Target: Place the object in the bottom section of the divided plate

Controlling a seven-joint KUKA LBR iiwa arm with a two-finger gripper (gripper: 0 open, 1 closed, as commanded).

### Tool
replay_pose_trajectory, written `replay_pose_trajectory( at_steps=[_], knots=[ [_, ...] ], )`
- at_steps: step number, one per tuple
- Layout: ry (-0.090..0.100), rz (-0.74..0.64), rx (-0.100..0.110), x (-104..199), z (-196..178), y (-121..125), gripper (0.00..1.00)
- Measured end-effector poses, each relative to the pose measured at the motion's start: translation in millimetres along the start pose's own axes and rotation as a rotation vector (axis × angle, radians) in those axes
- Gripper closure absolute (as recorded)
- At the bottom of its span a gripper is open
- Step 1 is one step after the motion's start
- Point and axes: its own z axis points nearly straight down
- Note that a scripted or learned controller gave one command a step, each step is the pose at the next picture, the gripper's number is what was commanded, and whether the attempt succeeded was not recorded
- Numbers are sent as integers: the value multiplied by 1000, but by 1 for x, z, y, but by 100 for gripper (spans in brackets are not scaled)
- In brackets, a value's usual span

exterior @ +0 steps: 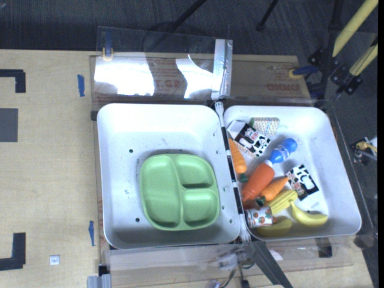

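Camera view looks down on the green divided plate (pixel 179 190) lying bare in the left bin (pixel 120 125), ready to receive, while candidate objects like the carrot (pixel 258 180) and banana (pixel 309 215) crowd the right bin (pixel 336 155), none yet picked.

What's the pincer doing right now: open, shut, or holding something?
Pincer: cannot be told from the camera view. The green divided plate in the left bin has nothing on it; the toy food, such as the carrot, sits in the right bin.
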Motion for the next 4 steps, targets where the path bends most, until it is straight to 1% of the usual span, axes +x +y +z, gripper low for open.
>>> replay_pose_trajectory(
  at_steps=[1, 2, 3, 4],
  knots=[
    [0, -6, -3, 1, -120, -1, 0],
    [-7, -11, -4, 4, -128, -1, 100],
    [2, -2, -5, 1, -142, -1, 100],
    [-5, -8, -7, 4, -149, -1, 100]
  ],
)
